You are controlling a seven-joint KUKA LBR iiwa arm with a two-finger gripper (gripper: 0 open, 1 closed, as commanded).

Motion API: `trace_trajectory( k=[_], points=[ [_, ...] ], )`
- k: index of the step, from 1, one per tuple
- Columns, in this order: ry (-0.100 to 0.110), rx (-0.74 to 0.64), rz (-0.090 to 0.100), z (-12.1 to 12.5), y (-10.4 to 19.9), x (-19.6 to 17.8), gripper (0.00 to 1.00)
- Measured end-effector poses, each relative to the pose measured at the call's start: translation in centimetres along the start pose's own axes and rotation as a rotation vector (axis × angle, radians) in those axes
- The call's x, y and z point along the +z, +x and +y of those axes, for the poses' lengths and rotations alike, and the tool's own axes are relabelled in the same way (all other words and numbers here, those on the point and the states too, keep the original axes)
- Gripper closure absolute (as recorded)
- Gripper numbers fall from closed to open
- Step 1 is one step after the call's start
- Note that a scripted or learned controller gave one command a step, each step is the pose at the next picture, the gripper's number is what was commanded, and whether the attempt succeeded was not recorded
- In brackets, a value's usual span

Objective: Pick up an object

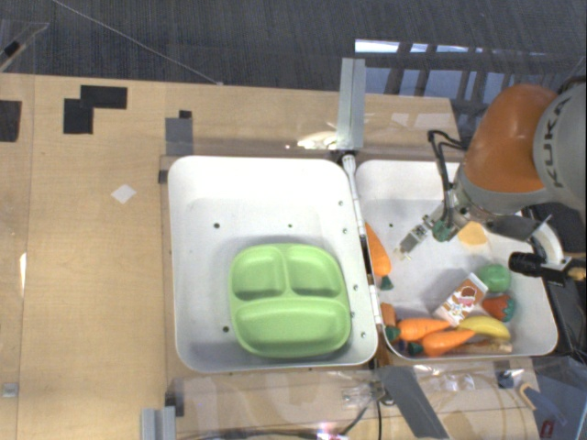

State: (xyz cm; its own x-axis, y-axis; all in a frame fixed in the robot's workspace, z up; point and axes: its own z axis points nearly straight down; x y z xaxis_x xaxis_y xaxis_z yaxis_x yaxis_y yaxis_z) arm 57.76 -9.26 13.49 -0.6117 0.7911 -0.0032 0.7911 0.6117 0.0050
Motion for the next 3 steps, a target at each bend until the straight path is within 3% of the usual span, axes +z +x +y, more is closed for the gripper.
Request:
trace_trajectory(
  k=[1, 2, 3],
  points=[
    [0.0, 0.0, 0.0, 0.0, 0.0, 0.0, 0.0],
    [-0.001, -0.031, -0.005, -1.0, 0.6, 3.8, 0.0],
    [0.0, -0.031, -0.004, -1.1, 0.6, 3.8, 0.0]
  ],
)
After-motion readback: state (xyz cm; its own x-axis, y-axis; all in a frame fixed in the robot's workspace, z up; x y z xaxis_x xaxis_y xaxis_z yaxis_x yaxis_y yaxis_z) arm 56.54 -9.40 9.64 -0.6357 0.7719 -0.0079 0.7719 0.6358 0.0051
